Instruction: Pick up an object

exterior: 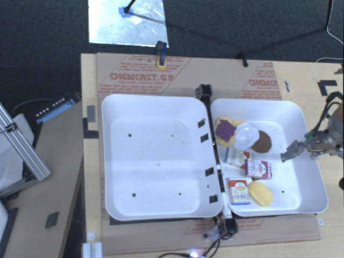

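We cannot tell our tool's (290,152) state; objects left of it crowd together, risking a double grab.

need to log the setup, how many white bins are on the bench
2. The left bin sits beside the right bin, their inner edges meeting at the bench's middle. The right one holds the small objects, with the claw over its right side.
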Available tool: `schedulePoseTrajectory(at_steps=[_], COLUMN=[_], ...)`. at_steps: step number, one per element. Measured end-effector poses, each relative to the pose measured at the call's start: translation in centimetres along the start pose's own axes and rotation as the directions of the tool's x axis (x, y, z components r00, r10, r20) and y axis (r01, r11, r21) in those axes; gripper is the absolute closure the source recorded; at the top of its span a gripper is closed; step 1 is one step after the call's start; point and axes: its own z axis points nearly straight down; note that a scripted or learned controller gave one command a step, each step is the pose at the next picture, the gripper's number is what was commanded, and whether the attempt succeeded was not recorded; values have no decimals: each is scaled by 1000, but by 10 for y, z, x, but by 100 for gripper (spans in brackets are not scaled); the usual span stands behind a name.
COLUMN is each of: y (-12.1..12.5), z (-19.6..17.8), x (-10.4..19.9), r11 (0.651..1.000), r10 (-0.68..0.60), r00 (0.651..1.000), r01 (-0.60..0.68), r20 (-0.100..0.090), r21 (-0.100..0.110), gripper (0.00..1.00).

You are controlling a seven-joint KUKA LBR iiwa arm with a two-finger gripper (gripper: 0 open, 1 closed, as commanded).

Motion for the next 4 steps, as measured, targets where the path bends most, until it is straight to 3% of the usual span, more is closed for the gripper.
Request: schedulePoseTrajectory(at_steps=[1, 2, 4], y=[1, 55, 171], z=[95, 108, 112], x=[26, 23, 108], r11=[1000, 1000, 1000], r10=[2, -2, -7], r00=[1000, 1000, 1000], r01=[-2, 2, 7], r20=[5, 7, 0], r21=[-12, -19, -6], gripper=[0, 0, 0])
